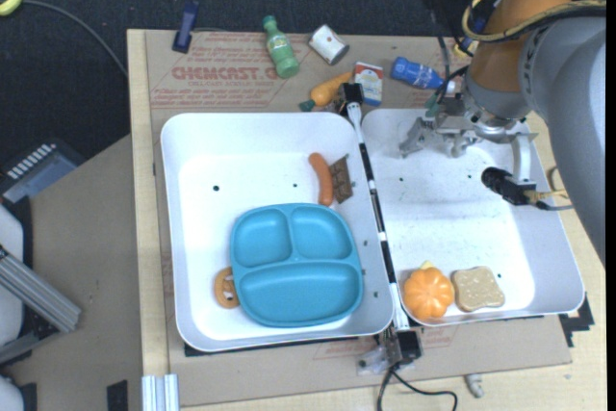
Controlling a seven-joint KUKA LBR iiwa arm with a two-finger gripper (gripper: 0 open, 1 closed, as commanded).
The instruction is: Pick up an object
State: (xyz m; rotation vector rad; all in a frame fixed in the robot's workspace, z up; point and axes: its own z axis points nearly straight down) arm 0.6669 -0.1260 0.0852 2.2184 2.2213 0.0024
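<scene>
Dark carpet surrounds the table (241, 72), which carries two white bins. Inside the left bin (192, 159) lie a blue divided plate (294, 263), a sausage (320, 178), a brown piece (341, 179) beside it and a pretzel (225, 288) under the plate's edge. Along the right bin (539, 255) front sit a small orange pumpkin (427, 293) and a bread slice (478, 288). At its far end hangs the gripper (445, 136); whether it is parted or closed cannot be told.

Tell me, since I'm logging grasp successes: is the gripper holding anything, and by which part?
Nothing is held: the gripper hangs over bare floor at the right bin's far end.
</scene>
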